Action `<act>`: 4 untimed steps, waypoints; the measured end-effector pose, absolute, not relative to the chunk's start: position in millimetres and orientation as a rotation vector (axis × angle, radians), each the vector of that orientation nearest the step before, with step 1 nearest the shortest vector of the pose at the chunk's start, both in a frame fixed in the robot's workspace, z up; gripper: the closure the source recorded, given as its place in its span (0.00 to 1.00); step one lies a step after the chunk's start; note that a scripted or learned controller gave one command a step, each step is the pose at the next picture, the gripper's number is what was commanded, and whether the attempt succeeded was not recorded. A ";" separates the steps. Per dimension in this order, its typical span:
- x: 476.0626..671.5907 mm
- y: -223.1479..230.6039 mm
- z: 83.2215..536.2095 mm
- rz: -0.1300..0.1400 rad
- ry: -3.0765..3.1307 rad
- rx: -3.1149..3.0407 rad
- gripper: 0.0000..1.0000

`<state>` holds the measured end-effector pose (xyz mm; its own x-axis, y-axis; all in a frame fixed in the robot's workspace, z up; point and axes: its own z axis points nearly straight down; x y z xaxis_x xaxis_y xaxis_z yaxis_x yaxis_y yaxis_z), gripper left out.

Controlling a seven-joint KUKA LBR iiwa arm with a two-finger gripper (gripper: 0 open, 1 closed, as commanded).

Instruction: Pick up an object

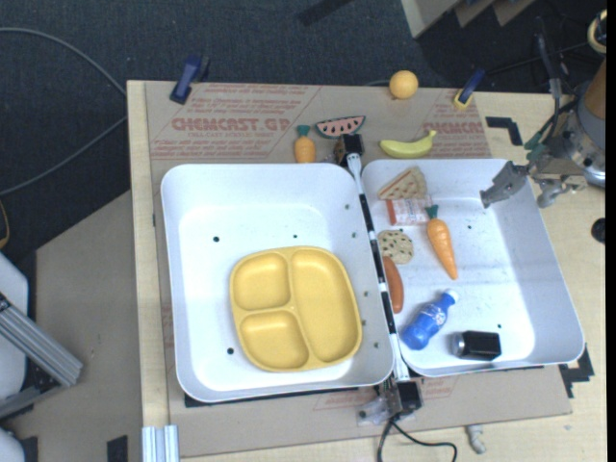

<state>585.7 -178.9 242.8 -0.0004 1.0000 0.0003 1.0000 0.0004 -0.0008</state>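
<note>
Black box (pixel 477 345) (arm (pixel 577 152) hovering right)

Right bin's (pixel 539 258) right half open, carrot (pixel 441 246) beside

Both bins are plain white: the left bin (pixel 192 210) holds a pale yellow divided plate (pixel 294 308), and the right bin (pixel 539 258) holds the toys. In it, at about twelve o'clock, lies a tan sandwich wedge (pixel 404 183) above a red-and-white packet (pixel 411 212); toward nine o'clock a beige cookie (pixel 395 245) speckled with dark chips and an orange-red sausage (pixel 394 285). The carrot (pixel 442 245) is orange with a green top. At six o'clock sit a blue bottle (pixel 426 320) (white cap) and a black block (pixel 477 345). On the brown printed cardboard (pixel 231 123) rest a yellow banana (pixel 408 144), a red-and-green watermelon slice (pixel 341 125) and an orange ball (pixel 404 85).
</note>
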 end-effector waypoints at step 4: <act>554.1 -56.6 185.5 -0.004 -2.225 -2.219 1.00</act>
